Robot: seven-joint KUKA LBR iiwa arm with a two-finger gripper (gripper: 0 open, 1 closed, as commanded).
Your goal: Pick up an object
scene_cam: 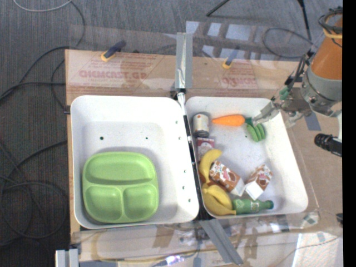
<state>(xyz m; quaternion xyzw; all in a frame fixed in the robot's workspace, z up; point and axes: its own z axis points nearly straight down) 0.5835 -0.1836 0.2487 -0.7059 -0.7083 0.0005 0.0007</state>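
I see two white bins: the left bin point(111, 115) carries a lime-green divided plate point(120, 186). In the right bin point(283, 166) I make out an orange carrot point(228, 120) with green leaves point(256, 130), yellow bananas point(211, 177), a green bottle point(253, 206), two brown-and-white cartons point(225, 177), and a small can with a dark, silver-topped look point(201, 123). The arm point(327, 65) is grey with an orange band. The counter point(128, 74) is tan with faded red lettering; the floor point(33, 49) is dark grey.

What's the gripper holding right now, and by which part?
Nothing that can be seen. The gripper sits over the right bin, just beside the leafy green end of the toy carrot, with nothing visible between its fingers.
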